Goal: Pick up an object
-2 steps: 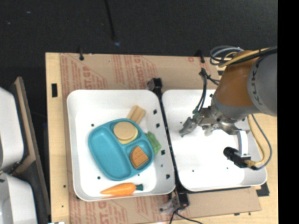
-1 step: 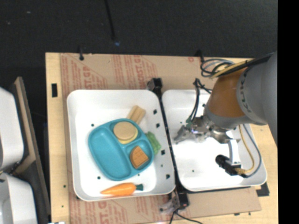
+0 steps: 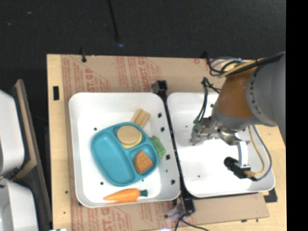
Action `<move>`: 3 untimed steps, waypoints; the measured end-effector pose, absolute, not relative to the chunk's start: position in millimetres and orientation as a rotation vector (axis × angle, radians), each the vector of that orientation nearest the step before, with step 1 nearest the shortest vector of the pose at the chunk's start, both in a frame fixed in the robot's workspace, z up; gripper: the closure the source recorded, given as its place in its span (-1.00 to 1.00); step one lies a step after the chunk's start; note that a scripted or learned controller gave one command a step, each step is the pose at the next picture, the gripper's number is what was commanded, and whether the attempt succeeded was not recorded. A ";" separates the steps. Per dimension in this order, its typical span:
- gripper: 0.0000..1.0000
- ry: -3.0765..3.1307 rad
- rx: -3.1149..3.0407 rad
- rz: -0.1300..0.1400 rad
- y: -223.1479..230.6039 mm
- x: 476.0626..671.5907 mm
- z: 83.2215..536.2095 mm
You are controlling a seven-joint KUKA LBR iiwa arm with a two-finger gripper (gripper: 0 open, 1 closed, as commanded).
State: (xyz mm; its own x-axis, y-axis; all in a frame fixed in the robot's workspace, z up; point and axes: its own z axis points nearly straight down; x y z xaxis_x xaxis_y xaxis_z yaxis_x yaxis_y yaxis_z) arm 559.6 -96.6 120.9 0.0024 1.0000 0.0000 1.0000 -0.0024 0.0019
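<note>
Sitting in the left bin [image 3: 79, 129]: one blue tray [image 3: 113, 160], one carrot [image 3: 124, 195].

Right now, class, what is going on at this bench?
A grey robot arm reaches in from the right, its gripper low over the right bin. The objects lie in the left bin: a blue divided tray with a round cracker and a brown waffle piece on it, a carrot and a wooden block beside it. Nothing is visibly picked up.
</note>
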 end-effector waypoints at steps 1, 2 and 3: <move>1.00 2.219 2.219 0.004 -97.0 564.1 163.7; 1.00 2.219 2.218 0.006 -89.9 571.7 219.5; 1.00 2.219 2.219 0.006 -90.4 572.6 268.7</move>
